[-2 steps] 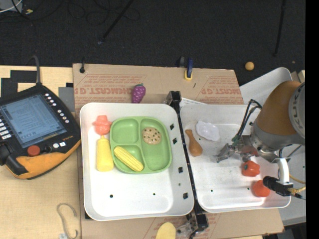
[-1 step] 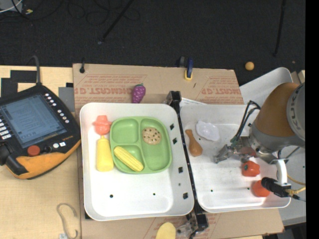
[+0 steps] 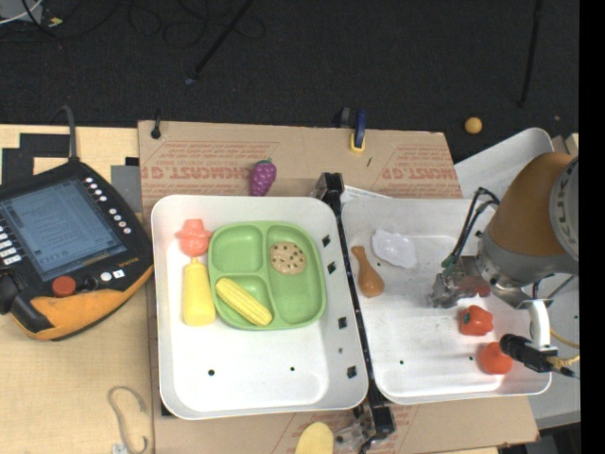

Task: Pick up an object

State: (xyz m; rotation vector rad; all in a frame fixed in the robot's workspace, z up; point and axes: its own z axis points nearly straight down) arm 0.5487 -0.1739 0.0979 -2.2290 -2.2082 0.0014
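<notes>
Fingers (image 3: 448, 289) stood low over the right bin (image 3: 416, 386); open or closed could not be told. Nearest target: red pepper (image 3: 475, 321), just right of them. It appeared light, stiff and smooth; grip across its widest part.

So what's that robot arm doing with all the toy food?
The robot arm has reached into the right bin, and its gripper is down near a red pepper and a red tomato. I can't tell if it has grabbed anything. A drumstick and a clear lump lie nearby. In the left bin, a green tray holds a corn cob and a cookie.
</notes>
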